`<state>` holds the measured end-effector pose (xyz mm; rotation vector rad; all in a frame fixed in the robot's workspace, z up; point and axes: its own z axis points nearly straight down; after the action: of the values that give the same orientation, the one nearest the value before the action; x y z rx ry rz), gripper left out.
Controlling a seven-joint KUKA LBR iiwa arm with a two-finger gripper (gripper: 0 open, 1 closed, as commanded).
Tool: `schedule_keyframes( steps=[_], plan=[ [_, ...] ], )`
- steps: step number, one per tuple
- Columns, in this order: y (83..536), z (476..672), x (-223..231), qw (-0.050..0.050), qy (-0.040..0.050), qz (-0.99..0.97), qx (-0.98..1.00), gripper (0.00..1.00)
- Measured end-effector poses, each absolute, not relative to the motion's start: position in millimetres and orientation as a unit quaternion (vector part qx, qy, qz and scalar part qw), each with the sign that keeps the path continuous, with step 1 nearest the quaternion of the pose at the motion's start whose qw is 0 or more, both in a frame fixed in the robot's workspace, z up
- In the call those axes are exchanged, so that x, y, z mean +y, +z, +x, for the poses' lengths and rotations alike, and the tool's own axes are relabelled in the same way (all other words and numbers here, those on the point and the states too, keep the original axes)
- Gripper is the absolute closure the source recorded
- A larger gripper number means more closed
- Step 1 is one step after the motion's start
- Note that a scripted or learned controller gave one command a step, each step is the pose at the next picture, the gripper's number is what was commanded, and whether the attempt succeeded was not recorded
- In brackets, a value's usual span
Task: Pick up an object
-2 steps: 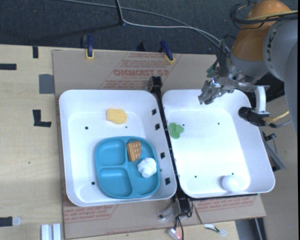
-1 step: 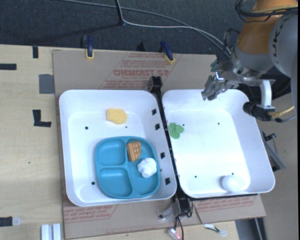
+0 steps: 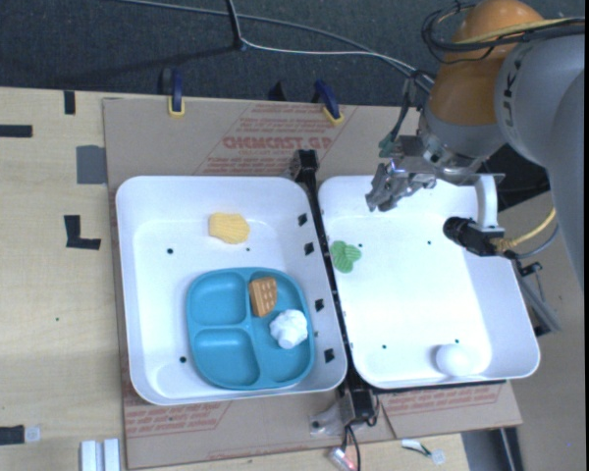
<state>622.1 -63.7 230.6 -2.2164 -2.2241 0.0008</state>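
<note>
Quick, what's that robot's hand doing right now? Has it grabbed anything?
Hand: above the right shallow white bin, nothing visible between its fingers; open or closed cannot be told.

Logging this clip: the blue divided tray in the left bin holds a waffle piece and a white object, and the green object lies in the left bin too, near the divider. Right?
Not quite. The camera view shows the green object in the right bin, close to the divider. The rest stands: the blue divided tray sits in the left bin, holding the waffle piece and the white object.
</note>
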Motion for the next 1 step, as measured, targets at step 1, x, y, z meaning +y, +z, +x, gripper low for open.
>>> schedule_keyframes(
  steps=[1],
  plan=[
    [219.8,604.2,-17.1,0.001,0.0004,-0.706,-0.708,1.00]
  ],
)
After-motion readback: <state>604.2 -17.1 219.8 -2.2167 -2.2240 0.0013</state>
